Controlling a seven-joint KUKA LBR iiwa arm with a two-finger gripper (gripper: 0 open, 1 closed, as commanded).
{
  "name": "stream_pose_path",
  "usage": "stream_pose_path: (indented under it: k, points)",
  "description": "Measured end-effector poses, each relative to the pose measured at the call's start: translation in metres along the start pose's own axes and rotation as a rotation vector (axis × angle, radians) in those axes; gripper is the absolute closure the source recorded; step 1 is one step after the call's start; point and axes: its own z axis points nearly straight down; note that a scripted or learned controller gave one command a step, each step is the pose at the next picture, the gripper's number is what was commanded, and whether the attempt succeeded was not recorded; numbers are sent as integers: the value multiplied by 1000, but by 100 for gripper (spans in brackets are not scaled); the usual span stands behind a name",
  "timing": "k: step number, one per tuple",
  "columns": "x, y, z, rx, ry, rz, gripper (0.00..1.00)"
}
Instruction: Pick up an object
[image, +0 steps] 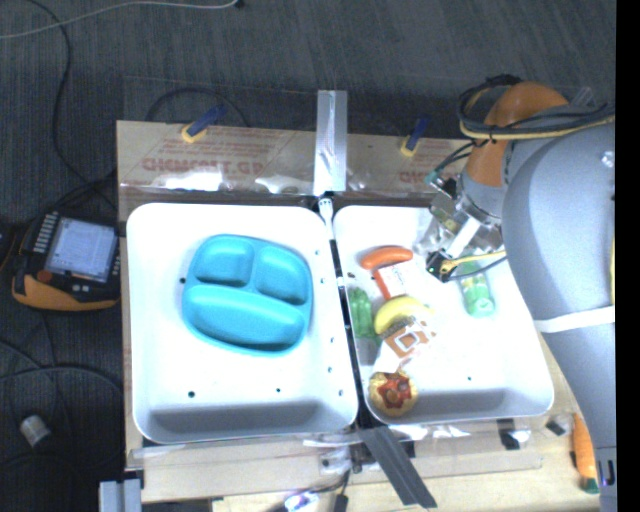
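Two white bins side by side, arm over the right bin's far right corner.

We see the left bin (150, 330) holding one blue divided tray (247, 292) at its centre. The right bin (500, 360) holds an orange carrot (385, 257) toward its far edge, a green bottle (477, 297) near its right edge, a yellow banana (395, 314) and a green cucumber (360, 312) along its left wall, and a red-and-yellow fruit (392, 392) in its near left corner. The gripper (447, 240) sits above the far right corner; we cannot tell its opening, and nothing shows between its tips.
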Motion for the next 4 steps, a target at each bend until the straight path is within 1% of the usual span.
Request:
stream_pose_path:
  k: [1,2,3,4]
  points:
    - [-76,-8,-103,0,1,36,100]
    - [-76,-8,-111,3,-3,35,100]
    - [-77,-8,-111,3,-4,35,0]
    - [-69,-53,-170,2,2,321,0]
